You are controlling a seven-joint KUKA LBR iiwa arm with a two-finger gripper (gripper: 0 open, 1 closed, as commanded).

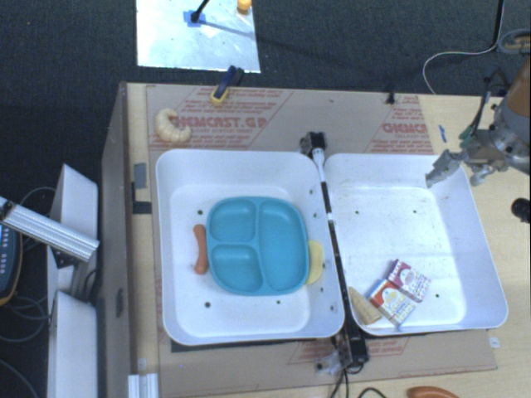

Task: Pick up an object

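1. Gripper (452, 169) hovers over the right bin's (465, 222) far right corner; we can't tell its finger state.
2. We spot the small carton (401, 291) lying near that bin's front edge.
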